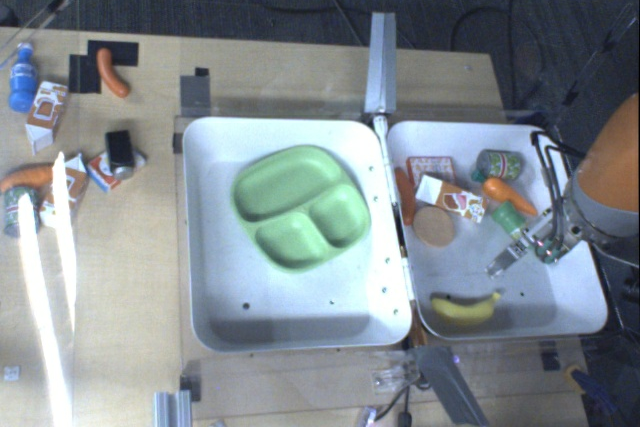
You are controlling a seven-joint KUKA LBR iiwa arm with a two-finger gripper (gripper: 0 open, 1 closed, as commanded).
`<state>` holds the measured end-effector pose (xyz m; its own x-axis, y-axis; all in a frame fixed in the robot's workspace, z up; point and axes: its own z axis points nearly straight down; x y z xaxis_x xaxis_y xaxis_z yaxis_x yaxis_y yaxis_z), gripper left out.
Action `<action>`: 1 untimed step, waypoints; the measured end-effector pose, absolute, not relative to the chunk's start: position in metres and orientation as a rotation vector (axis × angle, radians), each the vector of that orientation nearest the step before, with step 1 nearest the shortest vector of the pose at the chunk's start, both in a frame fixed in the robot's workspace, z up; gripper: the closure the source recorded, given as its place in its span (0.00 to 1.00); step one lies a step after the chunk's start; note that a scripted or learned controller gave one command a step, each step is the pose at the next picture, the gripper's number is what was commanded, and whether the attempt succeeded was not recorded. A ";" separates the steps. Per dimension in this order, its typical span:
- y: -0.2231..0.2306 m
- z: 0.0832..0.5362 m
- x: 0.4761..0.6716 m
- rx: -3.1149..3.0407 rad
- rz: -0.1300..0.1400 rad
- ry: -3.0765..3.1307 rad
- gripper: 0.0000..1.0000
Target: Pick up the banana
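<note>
The banana (464, 307) is lying near the front edge of the right bin (580, 310), its long axis running left to right across the view, with the hand (503, 260) hovering just above and to its right. The fingers appear slightly parted and are grasping nothing, so the coming move is likely calling for a short reach down and leftward

Metal gleams on the slim silver two-finger gripper (503, 260), bare and shiny. Below it lies the yellow curved banana (464, 306), skin smooth with a dull sheen. Under both, the shallow white plastic right bin (575, 300) looks smooth and faintly glossy. Up-left of the gripper, a round brown disc (435, 226) shows matt; far left, the green moulded plastic tray (300, 206) looks satiny.
</note>
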<state>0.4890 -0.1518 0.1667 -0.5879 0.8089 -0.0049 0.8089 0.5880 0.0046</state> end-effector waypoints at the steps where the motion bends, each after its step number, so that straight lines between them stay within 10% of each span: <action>1: -0.121 0.089 0.491 1.088 0.003 2.935 0.00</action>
<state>0.4906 -0.1211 0.0889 -0.7582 0.6519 -0.0103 0.6519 0.7583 0.0056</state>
